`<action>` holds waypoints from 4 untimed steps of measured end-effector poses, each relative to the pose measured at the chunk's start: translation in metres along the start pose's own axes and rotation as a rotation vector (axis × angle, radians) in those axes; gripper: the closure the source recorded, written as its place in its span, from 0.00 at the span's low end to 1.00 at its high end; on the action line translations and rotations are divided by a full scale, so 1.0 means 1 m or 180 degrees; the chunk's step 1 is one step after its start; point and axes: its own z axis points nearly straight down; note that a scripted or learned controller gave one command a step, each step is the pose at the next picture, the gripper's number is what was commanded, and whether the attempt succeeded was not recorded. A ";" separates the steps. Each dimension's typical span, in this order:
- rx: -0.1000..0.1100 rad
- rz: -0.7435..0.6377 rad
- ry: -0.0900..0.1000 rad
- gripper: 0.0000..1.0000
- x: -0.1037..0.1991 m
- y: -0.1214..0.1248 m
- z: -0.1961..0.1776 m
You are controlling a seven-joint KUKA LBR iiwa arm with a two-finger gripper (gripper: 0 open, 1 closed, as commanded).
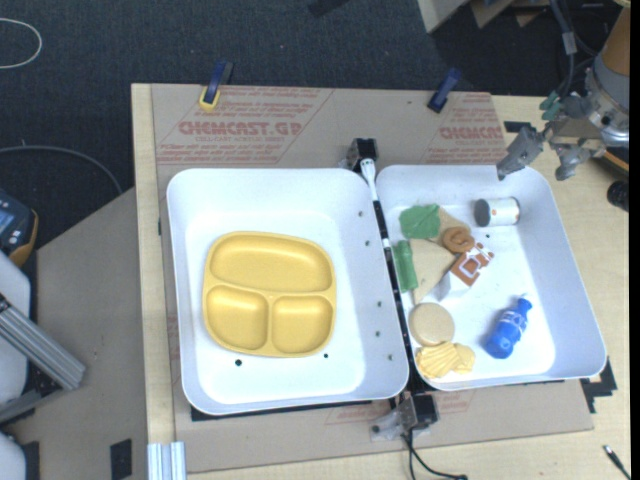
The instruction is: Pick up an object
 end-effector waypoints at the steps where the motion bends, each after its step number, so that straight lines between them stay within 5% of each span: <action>1: -0.0040 -0.0007 -0.0009 0.00 0.000 0.002 -0.007; 4: -0.0021 -0.0009 -0.0004 0.00 0.005 0.008 0.134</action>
